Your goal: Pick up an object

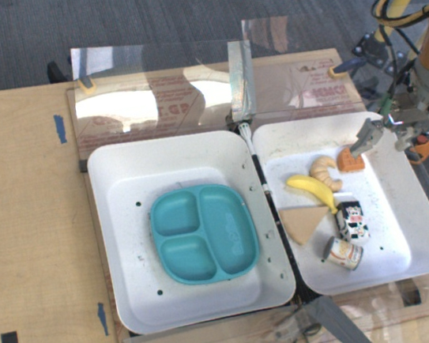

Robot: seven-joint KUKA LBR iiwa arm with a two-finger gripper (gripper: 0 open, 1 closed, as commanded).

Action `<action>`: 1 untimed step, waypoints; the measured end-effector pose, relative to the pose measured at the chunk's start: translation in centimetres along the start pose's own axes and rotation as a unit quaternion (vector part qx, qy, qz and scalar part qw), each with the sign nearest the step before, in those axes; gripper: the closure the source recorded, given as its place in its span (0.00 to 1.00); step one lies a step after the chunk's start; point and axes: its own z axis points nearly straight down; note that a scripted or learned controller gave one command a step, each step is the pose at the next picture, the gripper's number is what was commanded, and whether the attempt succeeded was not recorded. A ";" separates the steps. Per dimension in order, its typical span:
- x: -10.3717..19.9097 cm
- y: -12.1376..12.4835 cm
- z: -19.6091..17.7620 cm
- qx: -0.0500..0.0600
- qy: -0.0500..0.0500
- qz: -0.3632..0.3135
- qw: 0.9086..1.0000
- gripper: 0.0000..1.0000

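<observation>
My gripper hangs over the far right part of the right bin, open, with nothing between its fingers. Its left finger points down toward a small orange block and ends just above that block's right edge. Left of the block lie a tan pastry-shaped toy and a yellow banana. Nearer the front are a tan wedge, a black-and-white carton and a small tipped can.
The left bin holds a teal divided plate. A metal divider and clear panels stand behind the bins. Cables and arm hardware crowd the upper right. Flat cardboard covers the bench on the left.
</observation>
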 end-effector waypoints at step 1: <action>7.2 8.7 9.7 0.003 0.001 -0.003 1.000 0.00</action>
